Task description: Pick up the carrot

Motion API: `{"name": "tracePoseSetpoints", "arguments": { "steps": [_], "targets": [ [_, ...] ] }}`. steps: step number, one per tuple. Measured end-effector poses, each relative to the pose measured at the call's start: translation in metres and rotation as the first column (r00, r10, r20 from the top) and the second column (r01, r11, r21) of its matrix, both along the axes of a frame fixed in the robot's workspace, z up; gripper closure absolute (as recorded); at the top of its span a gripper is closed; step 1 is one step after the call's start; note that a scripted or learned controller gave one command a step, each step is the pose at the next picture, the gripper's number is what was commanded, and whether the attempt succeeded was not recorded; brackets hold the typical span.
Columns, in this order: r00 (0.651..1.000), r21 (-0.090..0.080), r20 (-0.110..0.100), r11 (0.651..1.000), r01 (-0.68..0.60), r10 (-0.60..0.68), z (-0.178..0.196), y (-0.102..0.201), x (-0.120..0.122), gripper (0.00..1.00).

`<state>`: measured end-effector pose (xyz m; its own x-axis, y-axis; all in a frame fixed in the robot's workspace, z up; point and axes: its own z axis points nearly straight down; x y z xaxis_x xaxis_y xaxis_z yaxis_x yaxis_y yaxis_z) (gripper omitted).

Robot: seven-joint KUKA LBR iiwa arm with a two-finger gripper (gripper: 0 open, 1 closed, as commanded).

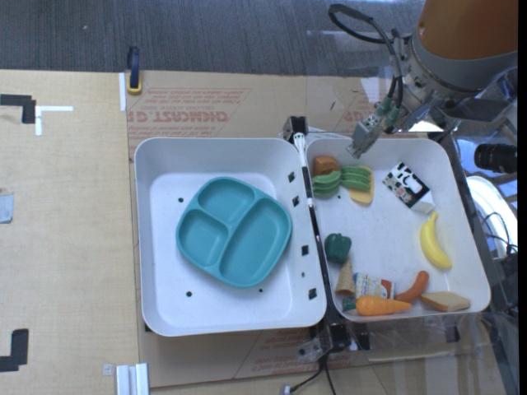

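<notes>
Hovering tool: the grey two-finger tool (pixel 362 142) hangs over the far edge of the right-hand shallow white bin (pixel 461 220), above and just beside the green-and-orange plastic toy sandwich (pixel 339 179); nothing is between its tips, and how wide it is set I cannot tell from this slant.
Tool contact: it appears to touch nothing.
Carrot place: the small orange plastic toy carrot (pixel 380 306) lies flat at the bin's near wall, well apart from the tool.
Carrot neighbours: a printed paper cone (pixel 362 285) touches it from behind; an orange-red toy sausage (pixel 414 286) and a tan bread slice (pixel 449 302) lie just beside.
Carrot handling: probably light, stiff and smooth, so liable to slip.
Hold point: mid-body, pinched across its width, looks best.
</notes>
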<state>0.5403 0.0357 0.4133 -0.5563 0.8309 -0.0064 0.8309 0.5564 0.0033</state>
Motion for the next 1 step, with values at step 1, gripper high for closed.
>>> {"name": "tracePoseSetpoints", "arguments": {
  "steps": [1],
  "targets": [
    [1.0, 0.0, -0.001, 1.0, -0.001, 0.001, -0.0003, 0.0004, -0.0001, 0.0]
  ]
}}
